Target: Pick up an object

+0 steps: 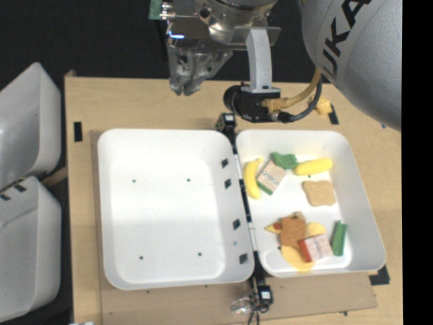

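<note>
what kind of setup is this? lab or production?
Most likely a robotics lab grasping bench: a KUKA arm with its hand raised above the bench, two shallow white bins on a wooden board, and toy food such as a banana in the right bin.

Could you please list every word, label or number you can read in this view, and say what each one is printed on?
"UKA": large black letters on the grey arm at upper right, the visible part of a brand name cut off by the casing's edge.
The small carton in the right bin carries print, too small to read.
The red box likewise: illegible.
</note>
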`<state>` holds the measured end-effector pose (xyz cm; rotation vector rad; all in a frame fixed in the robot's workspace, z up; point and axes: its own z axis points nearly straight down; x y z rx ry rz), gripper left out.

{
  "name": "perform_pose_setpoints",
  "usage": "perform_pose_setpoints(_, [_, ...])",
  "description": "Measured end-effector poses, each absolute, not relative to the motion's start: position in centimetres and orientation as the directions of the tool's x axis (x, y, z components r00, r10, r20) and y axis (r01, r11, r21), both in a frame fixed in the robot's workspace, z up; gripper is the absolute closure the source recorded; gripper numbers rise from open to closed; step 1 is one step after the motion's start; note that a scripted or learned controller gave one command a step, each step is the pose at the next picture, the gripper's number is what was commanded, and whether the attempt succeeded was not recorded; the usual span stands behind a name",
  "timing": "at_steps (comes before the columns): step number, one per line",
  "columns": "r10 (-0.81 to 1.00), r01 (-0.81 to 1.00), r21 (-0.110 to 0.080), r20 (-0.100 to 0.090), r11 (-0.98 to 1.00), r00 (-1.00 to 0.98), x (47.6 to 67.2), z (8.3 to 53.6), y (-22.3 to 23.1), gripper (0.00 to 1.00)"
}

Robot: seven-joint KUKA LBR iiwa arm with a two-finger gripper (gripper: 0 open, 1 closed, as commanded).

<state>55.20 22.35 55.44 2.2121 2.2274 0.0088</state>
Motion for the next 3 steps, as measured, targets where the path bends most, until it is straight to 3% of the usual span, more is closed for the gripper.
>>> perform_pose_setpoints(1, [1.000, 1.000, -0.003, -0.002, 0.003, -0.003, 48.9, 55.0, 20.3, 1.00])
perform_pose_setpoints(2, [1.000, 1.000, -0.018, -0.009, 0.000, 0.000, 53.1, 33.9, 22.1, 1.00])
perform_pose_setpoints(3, [1.000, 1.000, 0.008, -0.001, -0.004, 0.004, 55.2, 43.6, 17.0, 1.00])
